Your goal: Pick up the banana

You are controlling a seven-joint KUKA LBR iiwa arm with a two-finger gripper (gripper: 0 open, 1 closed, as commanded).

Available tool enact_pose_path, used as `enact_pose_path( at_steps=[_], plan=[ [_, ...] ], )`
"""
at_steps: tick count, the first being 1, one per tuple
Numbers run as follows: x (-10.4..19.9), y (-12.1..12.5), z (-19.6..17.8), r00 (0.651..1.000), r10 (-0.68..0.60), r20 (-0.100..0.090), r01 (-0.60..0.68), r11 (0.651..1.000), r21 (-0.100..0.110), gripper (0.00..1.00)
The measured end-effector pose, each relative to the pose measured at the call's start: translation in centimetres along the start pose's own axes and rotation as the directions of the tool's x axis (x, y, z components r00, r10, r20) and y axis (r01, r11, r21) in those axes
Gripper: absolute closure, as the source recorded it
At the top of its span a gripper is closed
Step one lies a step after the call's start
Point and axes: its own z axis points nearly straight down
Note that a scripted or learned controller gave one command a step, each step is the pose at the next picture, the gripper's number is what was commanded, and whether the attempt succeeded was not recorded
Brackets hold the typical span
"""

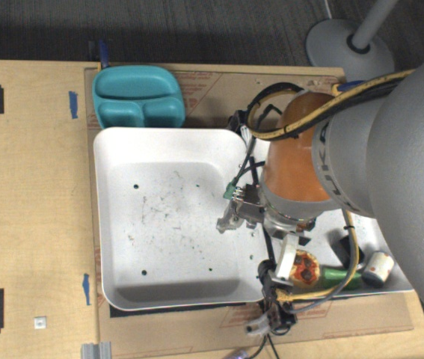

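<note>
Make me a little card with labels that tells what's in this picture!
arm: grey with an orange band, reaching over the right bin
left bin: white, shallow, small scuff marks on its floor
right bin: white, mostly covered by the arm
in right bin: red-and-yellow thing, green thing, white thing, side by side
teal container: behind the left bin

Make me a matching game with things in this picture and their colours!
Things:
1. tub
2. left bin
3. band
4. long item

Colours:
A. orange
B. green
C. teal
D. white

Pairs: 1-C, 2-D, 3-A, 4-B
</note>
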Motion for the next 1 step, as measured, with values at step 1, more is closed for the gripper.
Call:
enact_pose_path(
  at_steps=[1],
  plan=[
    [6.54,-2.1,9.86,0.936,-0.352,-0.001,0.352,0.936,-0.003,0.0]
  ],
)
